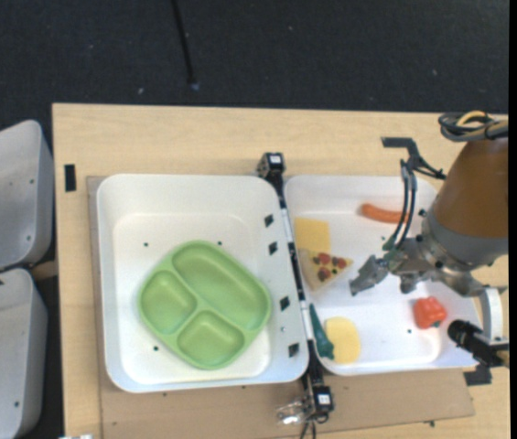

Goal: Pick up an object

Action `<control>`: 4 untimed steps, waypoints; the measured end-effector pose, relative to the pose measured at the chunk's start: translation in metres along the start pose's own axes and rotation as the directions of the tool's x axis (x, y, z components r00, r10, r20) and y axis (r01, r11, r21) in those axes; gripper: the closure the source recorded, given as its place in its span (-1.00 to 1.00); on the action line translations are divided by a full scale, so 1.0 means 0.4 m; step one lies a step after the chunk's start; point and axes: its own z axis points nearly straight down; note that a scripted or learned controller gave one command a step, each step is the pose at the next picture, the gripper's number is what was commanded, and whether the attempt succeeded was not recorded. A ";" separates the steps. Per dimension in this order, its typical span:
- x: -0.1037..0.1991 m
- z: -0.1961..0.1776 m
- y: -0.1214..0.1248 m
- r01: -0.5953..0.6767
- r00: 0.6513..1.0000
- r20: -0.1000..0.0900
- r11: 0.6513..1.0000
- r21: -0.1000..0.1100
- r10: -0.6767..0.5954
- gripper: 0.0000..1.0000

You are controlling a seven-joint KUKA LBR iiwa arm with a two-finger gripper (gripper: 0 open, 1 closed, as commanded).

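Because the end effector (368, 277) hangs low in the right bin (350, 190) with several small things crowded round it, a descent could clip the wrong piece or nudge one against the divider; whether its fingers stand apart or together I cannot tell. Nearest the camera, at the bin's 6 o'clock edge, lies a yellow round piece (343, 338) with a green stem, and the red piece (429, 312) sits at 4 o'clock from the end effector. The pizza slice (328, 265), the likeliest target, lies just beside the tip at its 9 o'clock. Farther off, the orange carrot (382, 213) rests at 12 o'clock. The left bin (121, 199) holds 1 green divided plate (205, 304).
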 end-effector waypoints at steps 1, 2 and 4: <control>0.000 -0.015 0.007 0.003 1.000 0.002 1.000 -0.012 -0.003 -1.00; 0.008 0.100 0.025 0.001 1.000 0.002 1.000 -0.009 -0.001 -1.00; -0.016 0.262 0.013 0.000 1.000 0.001 1.000 -0.011 0.000 -1.00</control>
